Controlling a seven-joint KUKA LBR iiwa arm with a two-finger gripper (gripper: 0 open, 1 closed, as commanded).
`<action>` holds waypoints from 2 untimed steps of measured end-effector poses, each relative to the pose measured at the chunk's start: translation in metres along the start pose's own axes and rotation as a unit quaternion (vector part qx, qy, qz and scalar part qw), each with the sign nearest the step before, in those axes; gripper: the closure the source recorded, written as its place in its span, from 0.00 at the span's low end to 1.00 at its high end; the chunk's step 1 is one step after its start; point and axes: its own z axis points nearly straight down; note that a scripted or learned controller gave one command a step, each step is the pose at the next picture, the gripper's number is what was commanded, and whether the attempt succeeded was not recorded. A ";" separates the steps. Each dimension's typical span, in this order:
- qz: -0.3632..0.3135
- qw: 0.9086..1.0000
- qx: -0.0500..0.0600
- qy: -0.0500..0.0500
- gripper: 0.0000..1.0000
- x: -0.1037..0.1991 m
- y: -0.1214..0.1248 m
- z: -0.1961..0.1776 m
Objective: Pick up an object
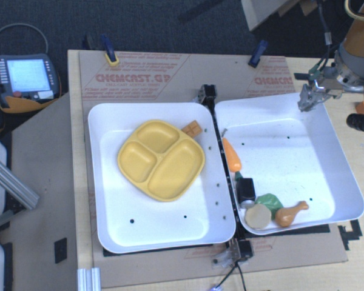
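Smooth tapered orange carrot (232, 155) lies by right bin (327, 144) left wall; gripper (307, 100) hovers over far rim, finger state can't tell.

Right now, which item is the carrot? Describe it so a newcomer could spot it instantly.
Look at the right bin, then along its left wall beside the divider between the two bins. The carrot lies there, above the small black block. It is the only bright orange, tapered piece; the drumstick nearby is duller brown and sits at the bin's lower edge.

Divided plate (161, 159) in left bin (109, 217)
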 end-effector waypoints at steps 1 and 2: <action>-0.001 1.000 0.004 0.002 1.00 0.046 -0.013 0.005; -0.002 1.000 0.004 0.002 1.00 0.105 -0.027 0.004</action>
